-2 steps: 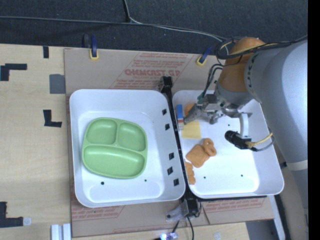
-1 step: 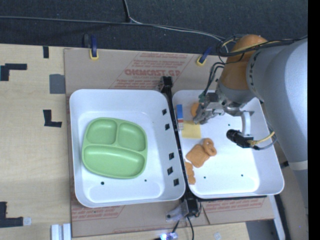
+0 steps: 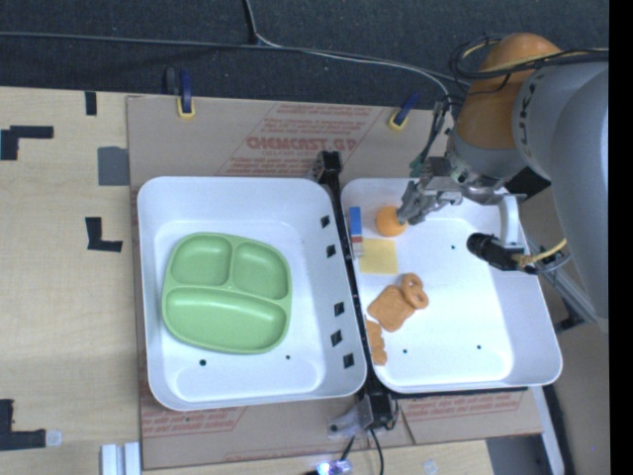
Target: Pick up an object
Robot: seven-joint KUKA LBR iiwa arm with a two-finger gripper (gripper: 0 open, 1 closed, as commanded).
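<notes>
Gripper (image 3: 413, 209) being held low over upper-left corner of right bin (image 3: 514, 359). Small orange ball (image 3: 390, 223) lying just beside fingertips, toward left and slightly below; contact not being shown clearly. Finger state: cannot be told. Ball round, so no long axis being offered; short shift leftward and down judged needed. Yellow slice (image 3: 378, 255) lying just below ball. Orange pastry (image 3: 398, 304) lying further below gripper. Green tray (image 3: 226, 292) sitting well apart to left in left bin (image 3: 158, 206).

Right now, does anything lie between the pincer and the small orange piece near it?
Nothing visible does. The pincer hangs right beside the small orange piece in the right bin; the yellow square lies below it, apart.
</notes>
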